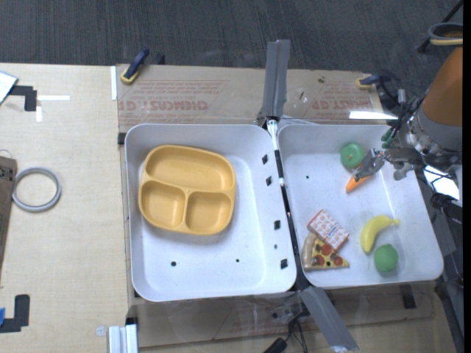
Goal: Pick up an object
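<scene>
Right bin [309, 160], near wall to far: smooth round green fruit [385, 258], curved yellow banana [375, 231], flat pizza slice [324, 256], tapered orange carrot [356, 182] beneath my end effector [370, 165]. Its opening I cannot tell. Left bin: matte yellow three-compartment plate [187, 188].

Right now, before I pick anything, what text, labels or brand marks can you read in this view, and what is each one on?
Red print on the cardboard sheet behind the left bin: mirrored or upside down, too blurred to read with any certainty.
Red print on the cardboard behind the right bin: likewise unreadable.
Small red and white box in the right bin: printed pattern, no legible words.
Pizza slice toy: picture only, no text.
</scene>
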Tool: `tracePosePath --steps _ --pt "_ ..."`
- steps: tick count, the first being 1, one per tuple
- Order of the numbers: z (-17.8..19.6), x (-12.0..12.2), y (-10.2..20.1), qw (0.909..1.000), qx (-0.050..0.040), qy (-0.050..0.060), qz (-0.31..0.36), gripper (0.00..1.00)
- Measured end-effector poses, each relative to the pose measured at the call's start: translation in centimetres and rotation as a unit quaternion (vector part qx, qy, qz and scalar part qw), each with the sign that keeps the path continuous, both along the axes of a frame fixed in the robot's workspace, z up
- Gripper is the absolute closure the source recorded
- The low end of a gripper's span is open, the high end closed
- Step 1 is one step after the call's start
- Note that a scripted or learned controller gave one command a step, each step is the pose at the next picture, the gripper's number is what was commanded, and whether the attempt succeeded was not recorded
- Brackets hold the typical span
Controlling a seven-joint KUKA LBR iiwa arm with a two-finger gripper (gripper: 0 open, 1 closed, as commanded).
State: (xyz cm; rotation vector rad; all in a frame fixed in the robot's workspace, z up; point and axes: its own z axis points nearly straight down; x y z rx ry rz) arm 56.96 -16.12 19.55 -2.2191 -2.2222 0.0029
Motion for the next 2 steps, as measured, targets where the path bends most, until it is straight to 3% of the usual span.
tracePosePath --steps 1,2 --pt "0.5 -4.4 -1.2 1.0 0.0001 0.0 -0.003 0.0" --pt "-9.4 5.7 -3.2 0.9997 -0.0004 -0.001 0.026 0.0"
